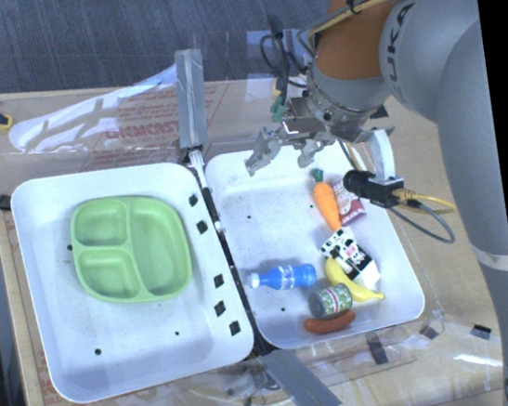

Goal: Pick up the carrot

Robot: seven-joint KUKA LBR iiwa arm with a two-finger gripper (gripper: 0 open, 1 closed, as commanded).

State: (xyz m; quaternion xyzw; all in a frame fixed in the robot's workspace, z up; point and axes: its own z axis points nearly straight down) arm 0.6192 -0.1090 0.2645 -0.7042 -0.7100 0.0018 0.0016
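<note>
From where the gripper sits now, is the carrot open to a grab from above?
Probably yes. The carrot lies uncovered in the right bin, its top bare; the gripper hovers just to its upper left. A packet crowds its right side.

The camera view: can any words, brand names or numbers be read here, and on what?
"KUKA", in part, on the grey arm.
Red print on the plastic sheet behind the bins: too blurred to read.
Labels on the blue bottle, the can and the black-and-white carton: too small to read.
</note>
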